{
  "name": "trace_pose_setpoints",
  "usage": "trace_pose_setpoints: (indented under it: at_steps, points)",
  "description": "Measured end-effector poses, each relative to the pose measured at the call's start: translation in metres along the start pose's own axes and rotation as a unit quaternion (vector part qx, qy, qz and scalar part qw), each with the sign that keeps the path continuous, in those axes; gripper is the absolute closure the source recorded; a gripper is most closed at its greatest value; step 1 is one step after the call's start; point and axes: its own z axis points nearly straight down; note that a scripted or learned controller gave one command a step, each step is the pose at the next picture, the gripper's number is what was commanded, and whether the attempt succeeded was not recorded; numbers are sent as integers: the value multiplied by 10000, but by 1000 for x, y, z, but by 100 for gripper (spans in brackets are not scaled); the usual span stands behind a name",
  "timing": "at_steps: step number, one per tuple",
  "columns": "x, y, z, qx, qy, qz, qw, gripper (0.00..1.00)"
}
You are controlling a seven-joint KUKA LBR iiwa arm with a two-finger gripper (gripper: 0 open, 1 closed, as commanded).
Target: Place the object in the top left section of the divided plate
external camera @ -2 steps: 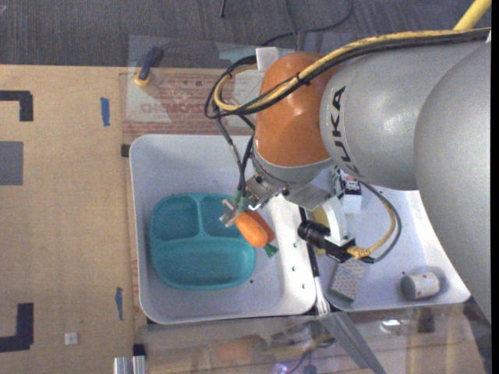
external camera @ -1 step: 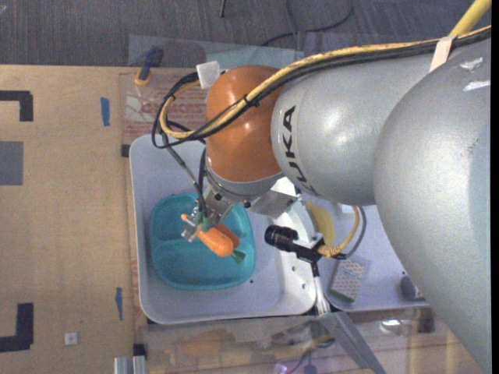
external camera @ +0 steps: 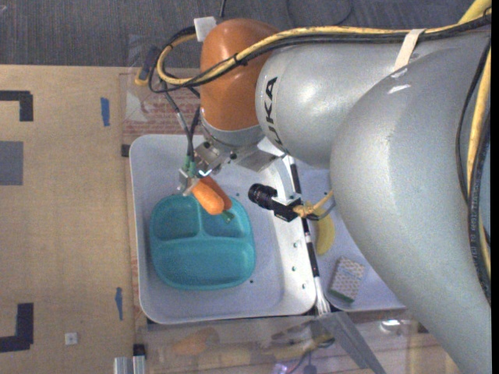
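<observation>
The teal plate (external camera: 201,248) lies in the left bin (external camera: 148,162). A carrot (external camera: 210,196) sits clamped between the gripper's (external camera: 196,182) fingers over the plate's upper rim. Best lowered squarely into the top left section before release.

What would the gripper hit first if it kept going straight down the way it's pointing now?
Most likely the teal divided plate. The gripper points down over the plate's upper edge with the orange carrot at its tip, so the carrot would probably touch the plate first. Height above the plate is unclear.
</observation>
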Motion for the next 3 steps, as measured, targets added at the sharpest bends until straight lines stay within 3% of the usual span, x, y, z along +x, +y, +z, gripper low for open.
trace_pose_setpoints:
  at_steps: [1, 2, 3]
  points:
    - [-44, -1, 50, -76, -28, -700, 9975, 100]
    - [-16, 35, 69, -119, -82, -2038, 9789, 100]
    - [-13, -50, 60, -121, -91, -2715, 9623, 100]
